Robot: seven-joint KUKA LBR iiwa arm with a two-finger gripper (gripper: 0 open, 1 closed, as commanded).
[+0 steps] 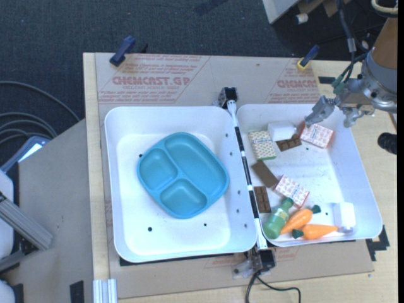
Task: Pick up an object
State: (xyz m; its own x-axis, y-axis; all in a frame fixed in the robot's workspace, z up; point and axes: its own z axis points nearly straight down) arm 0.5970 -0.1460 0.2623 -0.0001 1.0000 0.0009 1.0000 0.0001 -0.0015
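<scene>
Grey two-finger gripper (328,109) hovers over the far end of the right-hand shallow white bin (363,169), fingers spread and nothing between them; no pick made, the whole grasp and lift remain. A small red-and-white patterned box (317,135), likeliest target, lies just below the fingertips, beside a brown chocolate-like bar (289,144). Left of the gripper, the other bin holds a blue divided plastic plate (182,174); both bins sit on a cardboard-covered bench (158,81) above dark carpet.

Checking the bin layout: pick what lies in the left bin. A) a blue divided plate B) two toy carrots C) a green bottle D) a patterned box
A: the blue divided plate lies alone in the left bin; the small items are in the right bin.
</scene>
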